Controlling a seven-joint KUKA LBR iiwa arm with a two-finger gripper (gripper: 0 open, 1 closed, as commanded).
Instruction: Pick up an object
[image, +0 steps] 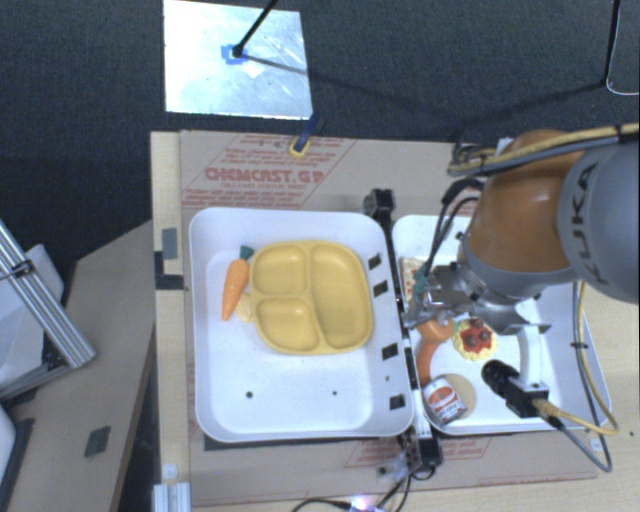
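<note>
the pincer hangs low over the left part of the right bin, close to the wall it shares with the left bin. the arm's wrist covers it from above, so i cannot tell whether it is released or clenched, nor whether it grips anything. just below it lies an orange curved toy piece, with its upper end at or under the pincer; contact cannot be made out. just right of that piece sits a yellow and red toy, partly under the wrist. nearer the bin's front edge rests a small round can with a red and white label. a small patterned packet lies by the dividing wall, above the pincer. in the left bin, a yellow 3-compartment plate lies flat with a toy carrot touching its left rim. both bins stand on the tabletop.
</note>
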